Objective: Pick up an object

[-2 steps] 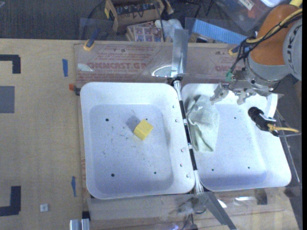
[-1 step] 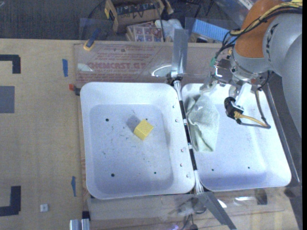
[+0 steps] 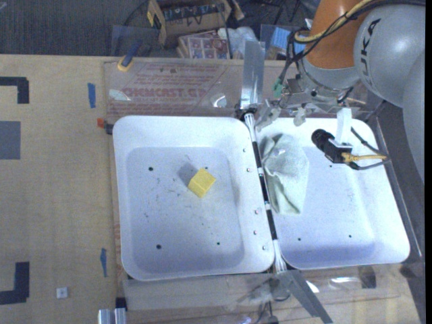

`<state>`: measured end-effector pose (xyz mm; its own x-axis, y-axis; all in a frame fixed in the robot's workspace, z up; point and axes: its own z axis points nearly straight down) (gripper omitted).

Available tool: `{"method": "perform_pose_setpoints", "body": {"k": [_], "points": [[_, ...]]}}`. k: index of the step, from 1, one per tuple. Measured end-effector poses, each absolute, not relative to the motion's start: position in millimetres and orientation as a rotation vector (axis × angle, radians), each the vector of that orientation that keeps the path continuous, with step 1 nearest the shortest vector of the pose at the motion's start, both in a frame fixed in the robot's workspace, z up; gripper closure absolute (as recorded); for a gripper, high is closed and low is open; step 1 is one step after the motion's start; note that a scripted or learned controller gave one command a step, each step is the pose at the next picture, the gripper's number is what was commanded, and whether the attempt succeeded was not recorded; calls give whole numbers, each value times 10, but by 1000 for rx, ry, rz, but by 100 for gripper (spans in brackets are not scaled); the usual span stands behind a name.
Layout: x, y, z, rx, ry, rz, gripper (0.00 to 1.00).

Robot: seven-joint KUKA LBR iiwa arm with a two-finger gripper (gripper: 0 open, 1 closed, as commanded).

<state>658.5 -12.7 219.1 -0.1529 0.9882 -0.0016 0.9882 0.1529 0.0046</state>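
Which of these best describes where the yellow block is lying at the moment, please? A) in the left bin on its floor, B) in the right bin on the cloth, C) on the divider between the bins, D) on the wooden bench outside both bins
A: the yellow block lies by itself near the middle of the left bin, while the pale cloth sits in the right bin against the divider.

I work in a robotics lab: two white bins [image 3: 182, 130] on my taped wooden tabletop [image 3: 54, 181], cluttered boxes [image 3: 189, 12] and cables beyond them.
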Motion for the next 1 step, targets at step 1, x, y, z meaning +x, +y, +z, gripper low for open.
{"method": "perform_pose_setpoints", "body": {"k": [1], "points": [[6556, 869, 1922, 1736, 2618, 0, 0]]}}
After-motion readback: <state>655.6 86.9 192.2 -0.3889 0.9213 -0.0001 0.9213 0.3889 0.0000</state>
